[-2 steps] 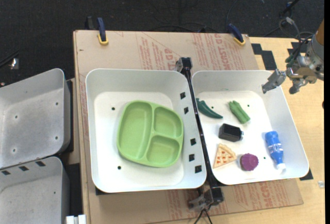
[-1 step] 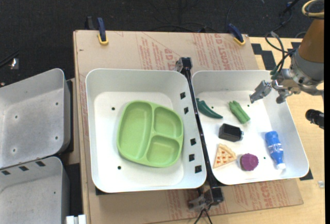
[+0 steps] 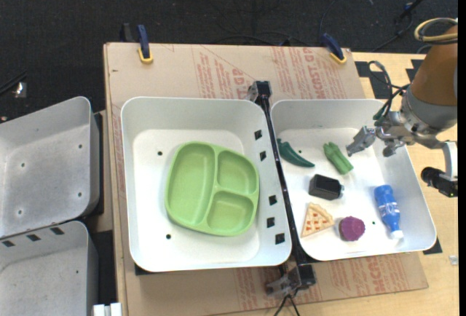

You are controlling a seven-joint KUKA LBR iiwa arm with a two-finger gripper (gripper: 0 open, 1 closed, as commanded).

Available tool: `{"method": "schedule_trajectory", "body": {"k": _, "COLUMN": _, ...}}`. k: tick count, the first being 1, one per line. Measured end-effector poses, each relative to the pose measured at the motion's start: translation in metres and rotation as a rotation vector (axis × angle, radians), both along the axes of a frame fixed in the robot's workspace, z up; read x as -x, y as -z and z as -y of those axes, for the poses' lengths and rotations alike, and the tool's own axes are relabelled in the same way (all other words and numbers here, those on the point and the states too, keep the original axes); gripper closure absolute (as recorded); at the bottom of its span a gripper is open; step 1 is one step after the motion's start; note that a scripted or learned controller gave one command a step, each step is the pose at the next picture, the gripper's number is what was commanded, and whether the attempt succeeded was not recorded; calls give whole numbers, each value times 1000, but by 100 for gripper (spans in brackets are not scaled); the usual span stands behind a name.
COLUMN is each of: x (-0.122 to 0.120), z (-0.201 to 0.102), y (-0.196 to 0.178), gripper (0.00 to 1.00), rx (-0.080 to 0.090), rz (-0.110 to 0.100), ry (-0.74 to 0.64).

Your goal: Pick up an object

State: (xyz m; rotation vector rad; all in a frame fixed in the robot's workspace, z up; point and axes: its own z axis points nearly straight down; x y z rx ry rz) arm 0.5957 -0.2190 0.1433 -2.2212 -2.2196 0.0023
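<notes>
No object is being carried at this moment, so the pick is, by my judgement, barely under way. The candidates are all lying in the right bin (image 3: 426, 194), in the right half of the frame. Nearest the hand is a light green piece (image 3: 338, 159), lying on the bin floor just left of and below the fingertips. Left of it, close to the bin's left wall, a dark green pepper-like piece (image 3: 294, 153) is resting. Below these a small black block (image 3: 325, 186) is sitting near the bin's middle. Toward the lower edge a pizza-slice toy (image 3: 316, 220) and a purple lump (image 3: 352, 228) are lying just beside each other, and a blue bottle (image 3: 387, 210) is lying lengthwise near the right wall.

The hand (image 3: 376, 140) is hovering over the upper right part of this bin, its two fingers standing apart with nothing between them. The arm (image 3: 435, 85), grey with an orange section, is reaching in from the right edge.

The left bin (image 3: 138, 162) is holding a green divided plate (image 3: 212, 189) at the frame's centre. Both bins are sitting on a brown board surface (image 3: 211, 67).

What is left appears to be everything that matters: choosing an item, lowering, closing and lifting. The light green piece seems the likeliest target, though that is a guess.
</notes>
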Motion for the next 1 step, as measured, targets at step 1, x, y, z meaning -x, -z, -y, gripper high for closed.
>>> {"method": "schedule_trajectory", "body": {"k": 1, "x": -2, "z": 0, "y": 50, "gripper": 0, "rx": -1, "rz": 5, "ry": 1}}
